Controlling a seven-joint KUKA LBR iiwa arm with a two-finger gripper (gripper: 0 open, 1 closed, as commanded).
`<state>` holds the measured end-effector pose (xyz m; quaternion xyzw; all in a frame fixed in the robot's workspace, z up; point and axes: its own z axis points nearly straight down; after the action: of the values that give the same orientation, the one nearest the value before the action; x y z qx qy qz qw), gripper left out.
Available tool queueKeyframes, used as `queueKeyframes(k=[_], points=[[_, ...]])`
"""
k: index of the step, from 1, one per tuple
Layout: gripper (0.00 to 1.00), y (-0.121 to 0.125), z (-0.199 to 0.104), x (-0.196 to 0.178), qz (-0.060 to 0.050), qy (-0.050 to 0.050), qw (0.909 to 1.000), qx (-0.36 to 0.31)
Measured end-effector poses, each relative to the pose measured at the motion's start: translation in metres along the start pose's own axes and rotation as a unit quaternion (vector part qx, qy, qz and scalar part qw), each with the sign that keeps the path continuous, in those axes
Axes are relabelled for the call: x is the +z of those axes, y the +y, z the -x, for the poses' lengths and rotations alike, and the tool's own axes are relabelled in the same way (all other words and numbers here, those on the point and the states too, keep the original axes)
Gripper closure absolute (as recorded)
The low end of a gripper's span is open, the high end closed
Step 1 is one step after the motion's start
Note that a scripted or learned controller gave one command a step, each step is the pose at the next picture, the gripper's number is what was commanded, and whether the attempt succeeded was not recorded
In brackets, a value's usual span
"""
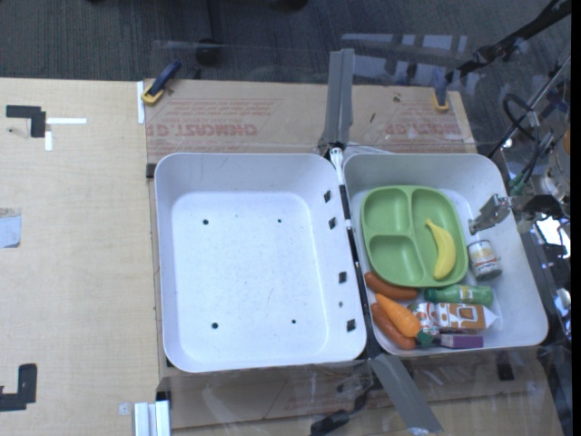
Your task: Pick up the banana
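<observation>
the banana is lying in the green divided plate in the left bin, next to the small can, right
Not quite: the camera view shows the green divided plate in the right bin, not the left one. The rest holds: the banana lies in the plate's right-hand compartment, with the small can just beside the plate.

Gripper (491, 213) at view's right, metallic, tilted, tips pointing left and down. Nothing between tips. Arm behind it blurred against right-edge clutter.
</observation>
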<state>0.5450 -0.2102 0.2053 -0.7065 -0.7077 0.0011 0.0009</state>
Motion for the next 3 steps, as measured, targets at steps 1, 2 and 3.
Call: queueKeyframes(k=[1,2,3], points=[[0.0,-0.007,-0.015,0.113,0.002,0.0,0.9956,-0.093],[1.0,-0.005,-0.016,0.103,0.004,0.0,0.9958,-0.092],[1.0,-0.023,-0.071,-0.034,0.004,-0.006,0.9877,-0.156]])
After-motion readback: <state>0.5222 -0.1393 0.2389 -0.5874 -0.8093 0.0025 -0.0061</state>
